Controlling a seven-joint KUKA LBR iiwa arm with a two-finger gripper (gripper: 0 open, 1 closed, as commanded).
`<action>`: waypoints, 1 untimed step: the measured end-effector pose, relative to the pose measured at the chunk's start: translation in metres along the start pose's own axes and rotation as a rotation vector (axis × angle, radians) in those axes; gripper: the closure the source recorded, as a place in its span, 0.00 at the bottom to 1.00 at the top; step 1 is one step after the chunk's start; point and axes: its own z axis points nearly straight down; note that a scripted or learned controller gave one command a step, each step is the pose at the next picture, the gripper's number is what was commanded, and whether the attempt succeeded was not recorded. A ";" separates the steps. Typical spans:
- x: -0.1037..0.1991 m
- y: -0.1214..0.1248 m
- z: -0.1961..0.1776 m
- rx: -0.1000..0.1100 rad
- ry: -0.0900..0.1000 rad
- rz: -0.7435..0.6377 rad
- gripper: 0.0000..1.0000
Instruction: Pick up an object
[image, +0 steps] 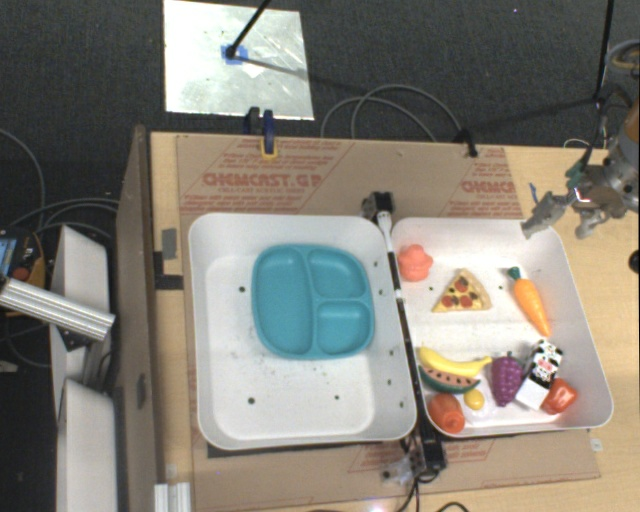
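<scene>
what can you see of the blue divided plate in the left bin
The blue divided plate is a teal, rounded-rectangle tray that looks like moulded plastic. Raised ridges split it into three compartments: one long section down its left side and two smaller ones on its right. It lies flat and right side up on the floor of the left bin, toward the bin's upper middle, turned slightly off square. All three compartments hold nothing, and nothing but the bin floor touches it.

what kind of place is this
Probably a robotics lab test bench: two white bins side by side on cardboard, toy food like a pizza slice and carrot, and loose cables on the floor.
</scene>
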 end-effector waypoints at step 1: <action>-0.012 -0.004 0.064 0.005 0.001 0.003 0.00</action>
